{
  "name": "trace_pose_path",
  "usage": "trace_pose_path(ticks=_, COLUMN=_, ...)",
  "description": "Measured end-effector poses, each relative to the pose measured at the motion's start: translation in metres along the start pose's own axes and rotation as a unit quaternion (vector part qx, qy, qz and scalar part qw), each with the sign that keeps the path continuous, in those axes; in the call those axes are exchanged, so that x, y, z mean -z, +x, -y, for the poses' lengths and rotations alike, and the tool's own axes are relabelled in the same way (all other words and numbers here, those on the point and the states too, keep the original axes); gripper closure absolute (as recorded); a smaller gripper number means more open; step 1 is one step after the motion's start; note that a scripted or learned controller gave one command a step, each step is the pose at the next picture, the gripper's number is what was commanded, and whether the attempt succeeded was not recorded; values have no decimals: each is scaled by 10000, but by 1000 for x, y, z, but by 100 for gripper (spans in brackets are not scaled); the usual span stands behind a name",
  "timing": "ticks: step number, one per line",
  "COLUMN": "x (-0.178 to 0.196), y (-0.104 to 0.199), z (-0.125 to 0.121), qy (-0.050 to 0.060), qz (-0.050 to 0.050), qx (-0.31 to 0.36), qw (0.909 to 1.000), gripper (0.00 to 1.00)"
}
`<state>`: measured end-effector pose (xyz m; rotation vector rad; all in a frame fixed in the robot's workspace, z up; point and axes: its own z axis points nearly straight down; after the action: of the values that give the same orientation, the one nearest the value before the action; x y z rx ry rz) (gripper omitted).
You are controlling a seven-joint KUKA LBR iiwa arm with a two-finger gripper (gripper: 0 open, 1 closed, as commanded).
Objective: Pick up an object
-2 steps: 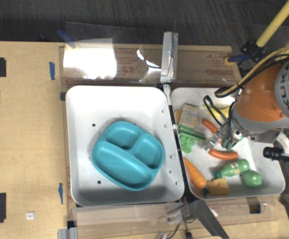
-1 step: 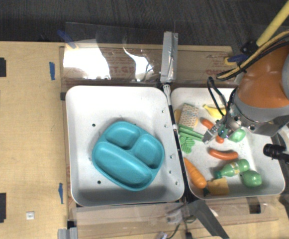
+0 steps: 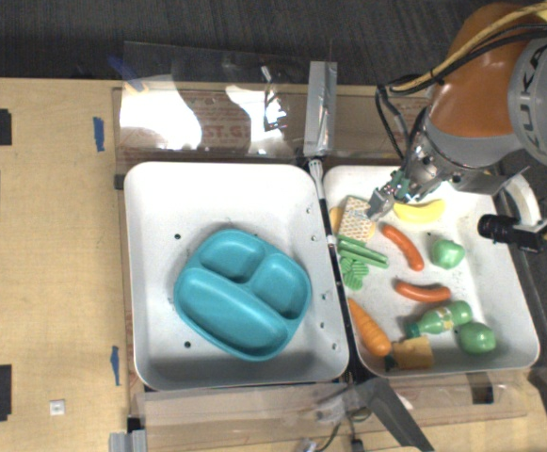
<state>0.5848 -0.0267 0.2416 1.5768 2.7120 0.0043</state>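
Observation:
The right bin (image 3: 522,323) holds several toy foods: a yellow banana (image 3: 420,211), a waffle-like beige piece (image 3: 353,220), two red sausages (image 3: 403,247) (image 3: 423,292), green beans (image 3: 358,258), a green pepper (image 3: 446,252), an orange carrot (image 3: 369,329), a green bottle (image 3: 439,319), a green round piece (image 3: 477,338) and a brown block (image 3: 412,352). My gripper (image 3: 393,194) hangs over the bin's back left part, between the waffle piece and the banana. Nothing shows between its fingers.
The left bin (image 3: 151,196) holds a teal divided plate (image 3: 243,292). A clear plastic sheet and a grey metal post (image 3: 319,111) stand behind the bins. A black knob (image 3: 508,229) juts over the right bin's far side. Cables hang from the arm.

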Motion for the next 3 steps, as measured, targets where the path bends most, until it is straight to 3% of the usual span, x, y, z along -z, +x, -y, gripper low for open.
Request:
trace_pose_path(ticks=1, x=7, y=-38, z=-69, qy=10, qz=6, qx=171, qw=9999, gripper=100)
trace_pose_path(ticks=2, x=57, y=-76, z=-53, qy=-9, qz=23, qx=712, qw=9975, gripper=100)
trace_pose_path(ticks=3, x=22, y=-110, z=10, qy=19, qz=-4, qx=2311, qw=9729, gripper=100)
